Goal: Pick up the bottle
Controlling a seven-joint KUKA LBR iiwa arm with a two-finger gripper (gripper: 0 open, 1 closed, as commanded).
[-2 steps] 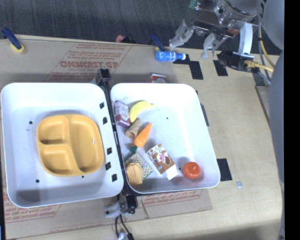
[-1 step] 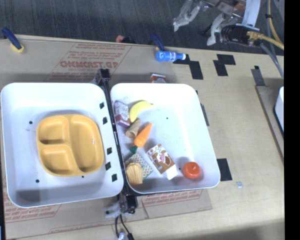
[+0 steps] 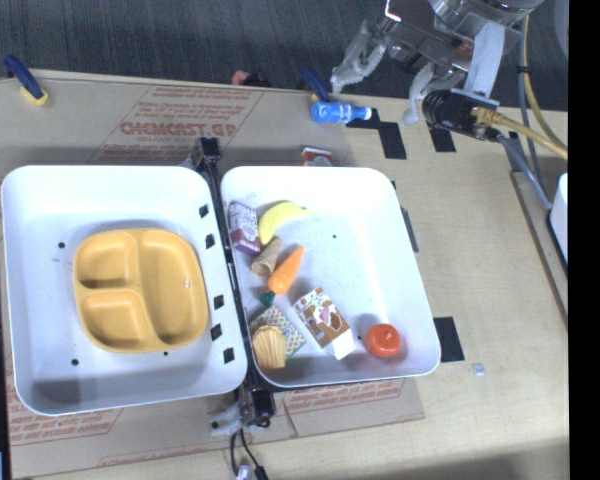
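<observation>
Fingers spread apart, gripping nothing I can see, above blue bottle. Bottle outside bins on bench, lying flat, long axis left-right, cap end pointing right. Right bin: banana, carrot, carton, orange fruit, wrappers. Left bin: yellow divided tray.

A yellow divided tray is lying in the left bin. In the right bin a banana, a carrot, a small carton, a tomato and a shell-shaped pastry are sitting close together, mostly along its left side.
</observation>
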